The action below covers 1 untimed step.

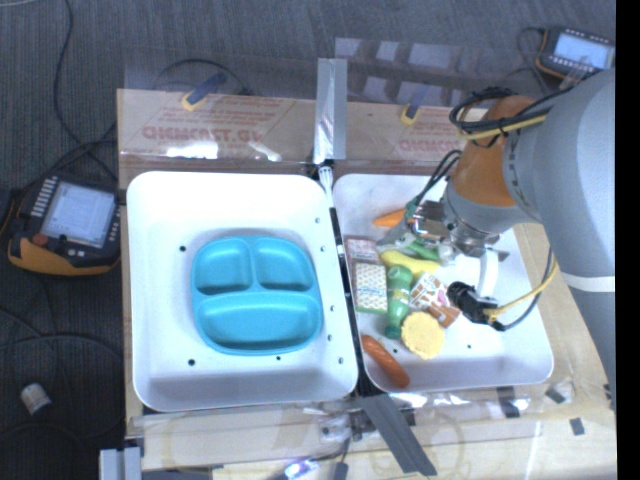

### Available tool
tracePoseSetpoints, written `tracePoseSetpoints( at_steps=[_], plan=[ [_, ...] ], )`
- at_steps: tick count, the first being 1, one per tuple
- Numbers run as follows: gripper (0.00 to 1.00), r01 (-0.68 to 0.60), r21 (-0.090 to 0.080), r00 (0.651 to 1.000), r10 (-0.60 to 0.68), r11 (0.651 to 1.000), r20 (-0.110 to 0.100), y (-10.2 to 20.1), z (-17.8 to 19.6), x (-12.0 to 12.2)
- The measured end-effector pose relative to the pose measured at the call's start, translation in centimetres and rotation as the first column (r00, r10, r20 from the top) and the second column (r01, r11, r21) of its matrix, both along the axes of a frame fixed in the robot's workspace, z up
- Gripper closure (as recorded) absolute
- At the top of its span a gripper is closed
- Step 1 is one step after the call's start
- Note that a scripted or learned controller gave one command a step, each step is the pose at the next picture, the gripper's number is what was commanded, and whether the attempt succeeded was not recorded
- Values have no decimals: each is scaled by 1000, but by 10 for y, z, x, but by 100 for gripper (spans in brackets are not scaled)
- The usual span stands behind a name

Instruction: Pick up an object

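The right bin [520, 353] holds a pile of toy food: an orange carrot piece [390, 218], a yellow banana-like piece [408, 260], a green piece [399, 306], a checkered packet [369, 288], a round yellow disc [423, 336], a small printed box [433, 294] and a red-orange sausage [385, 360]. My gripper [432, 230] is down in this bin, right over the back of the pile near the carrot and the yellow piece. The wrist hides its fingers.
The left bin [160, 218] holds a blue three-compartment tray [258, 293]. A black cable [505, 303] loops from the wrist across the right bin. A teach pendant [65, 223] lies left of the bins. Cardboard [230, 128] backs both bins.
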<state>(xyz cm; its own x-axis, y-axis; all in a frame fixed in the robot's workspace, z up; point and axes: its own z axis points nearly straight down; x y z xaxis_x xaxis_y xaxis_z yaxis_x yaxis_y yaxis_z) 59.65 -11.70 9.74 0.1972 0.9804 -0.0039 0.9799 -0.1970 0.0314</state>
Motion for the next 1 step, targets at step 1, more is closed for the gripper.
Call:
tracePoseSetpoints(
  at_steps=[1],
  plan=[
    [0, 0, 0, 1000, 0, 1000, 0, 0, 0, 0]
  ],
)
